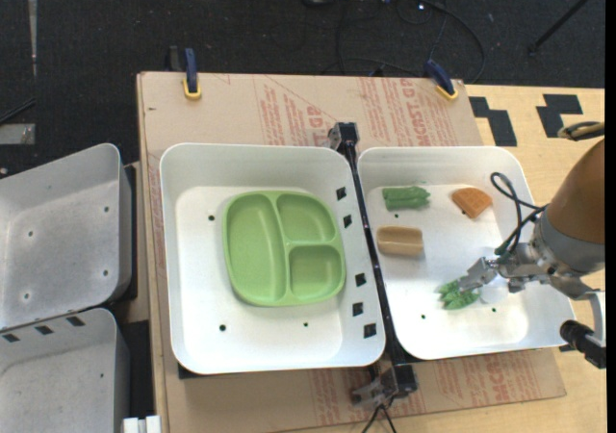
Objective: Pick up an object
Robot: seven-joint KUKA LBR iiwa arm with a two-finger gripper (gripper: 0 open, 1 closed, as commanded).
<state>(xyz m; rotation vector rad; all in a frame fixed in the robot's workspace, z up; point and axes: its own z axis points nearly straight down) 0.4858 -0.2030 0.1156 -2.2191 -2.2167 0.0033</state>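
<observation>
Reaching in from the right, the gripper point(478, 277) sits low over the right bin point(510, 335), its tip just beside a small green object point(459, 294) that lies on the bin floor near the front. The metal tip appears to touch or overlap the upper right end of that green piece, but the view is too coarse to tell whether anything lies between the fingers, or how far apart they stand. Behind the tip the wrist is a cluster of grey metal with black cables looping up and over it, and above that comes the orange band point(585, 192) of the arm at the right edge.

Three other things lie in the same bin, all well apart from the gripper. A tan block point(400, 241) rests near the left wall, about midway back. Behind it, near the rear, is a second green piece point(405, 197), longer and lying crosswise. To the right of that, an orange wedge point(472, 201) sits near the back right corner.

A black divider with clamps runs between the two bins. The left bin point(188, 258) holds a green tray point(285, 247) with three compartments, lying flat and roughly centred. Both bins rest on a cardboard sheet point(269, 104) held at the back by two clamps point(192, 72).
</observation>
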